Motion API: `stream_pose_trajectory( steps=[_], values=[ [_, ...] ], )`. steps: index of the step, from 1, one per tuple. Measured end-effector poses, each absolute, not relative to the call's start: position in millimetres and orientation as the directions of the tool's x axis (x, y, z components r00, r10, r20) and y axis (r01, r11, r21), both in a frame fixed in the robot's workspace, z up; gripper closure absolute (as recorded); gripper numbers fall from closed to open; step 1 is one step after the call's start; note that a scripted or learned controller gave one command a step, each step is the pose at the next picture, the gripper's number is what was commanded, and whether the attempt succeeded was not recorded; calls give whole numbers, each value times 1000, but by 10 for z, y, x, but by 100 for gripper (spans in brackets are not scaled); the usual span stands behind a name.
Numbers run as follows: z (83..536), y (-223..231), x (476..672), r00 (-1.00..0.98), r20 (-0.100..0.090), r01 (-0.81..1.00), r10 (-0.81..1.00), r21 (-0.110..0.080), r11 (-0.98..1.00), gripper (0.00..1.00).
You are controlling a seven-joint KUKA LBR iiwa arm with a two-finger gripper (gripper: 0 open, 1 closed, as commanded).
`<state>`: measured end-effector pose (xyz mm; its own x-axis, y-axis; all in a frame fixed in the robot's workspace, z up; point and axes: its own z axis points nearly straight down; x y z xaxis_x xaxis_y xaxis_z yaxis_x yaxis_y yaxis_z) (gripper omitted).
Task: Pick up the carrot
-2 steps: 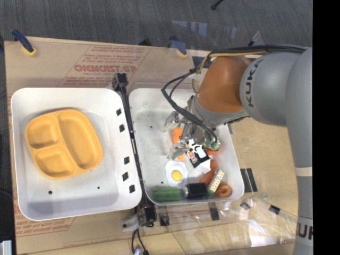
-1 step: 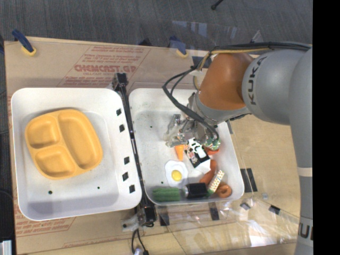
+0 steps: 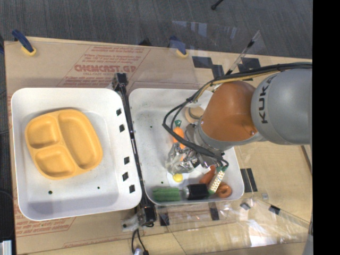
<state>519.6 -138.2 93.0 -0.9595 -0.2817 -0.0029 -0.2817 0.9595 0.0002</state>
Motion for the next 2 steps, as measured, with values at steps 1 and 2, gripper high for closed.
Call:
stream_pose_trajectory(
  steps=[1,2],
  values=[
    [1466,-917,5247,-989,-7,-150,-150,0,989,100],
    [919,-1202,5137,-774,-1,-634,-634,1,774,100]
  ],
)
